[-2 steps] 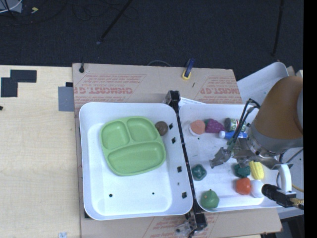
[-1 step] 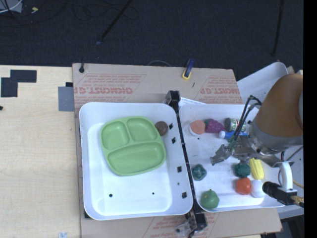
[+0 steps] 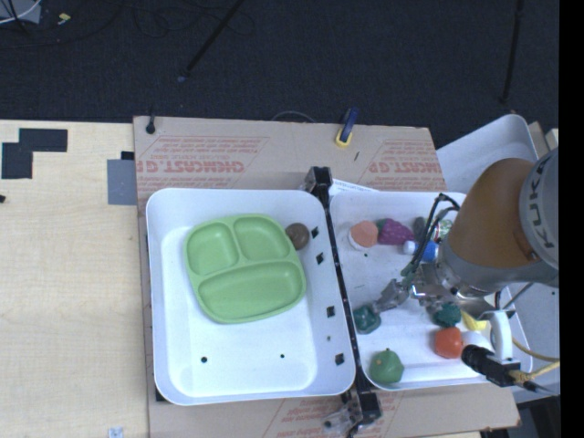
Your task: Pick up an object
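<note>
My gripper is low over the middle of the right bin, reaching in from the right under the grey and orange arm. A small dark green object lies just below and left of its tip, close to it; I cannot tell whether they touch. A peach ball and a purple object lie at the bin's far side. A green apple and a red-orange ball sit near the front. A teal object lies partly under the wrist.
The left bin holds a green divided plate and a small brown ball next to the divider. A yellow piece and a blue object lie beside the arm. Cables hang off the wrist.
</note>
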{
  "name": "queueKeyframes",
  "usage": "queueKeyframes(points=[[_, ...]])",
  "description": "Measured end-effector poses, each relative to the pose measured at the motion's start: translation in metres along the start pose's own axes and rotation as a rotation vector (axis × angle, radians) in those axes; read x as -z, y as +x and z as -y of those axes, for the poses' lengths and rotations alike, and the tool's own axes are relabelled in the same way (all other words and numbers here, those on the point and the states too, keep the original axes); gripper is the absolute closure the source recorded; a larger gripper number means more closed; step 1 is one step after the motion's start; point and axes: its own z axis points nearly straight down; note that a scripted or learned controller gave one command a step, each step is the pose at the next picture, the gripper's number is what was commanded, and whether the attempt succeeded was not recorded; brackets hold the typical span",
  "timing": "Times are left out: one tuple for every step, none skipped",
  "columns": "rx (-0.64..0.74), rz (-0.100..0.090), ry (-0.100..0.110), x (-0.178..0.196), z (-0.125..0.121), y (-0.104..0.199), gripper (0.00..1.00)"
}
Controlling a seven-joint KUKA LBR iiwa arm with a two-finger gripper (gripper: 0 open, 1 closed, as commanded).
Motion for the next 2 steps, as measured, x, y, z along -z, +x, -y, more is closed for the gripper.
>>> queueKeyframes(points=[[-0.008, 0.009, -0.013, -0.0141, -0.0010, -0.0060, 0.00], [-0.015, 0.002, -0.005, -0.0076, 0.0002, -0.0046, 1.00]])
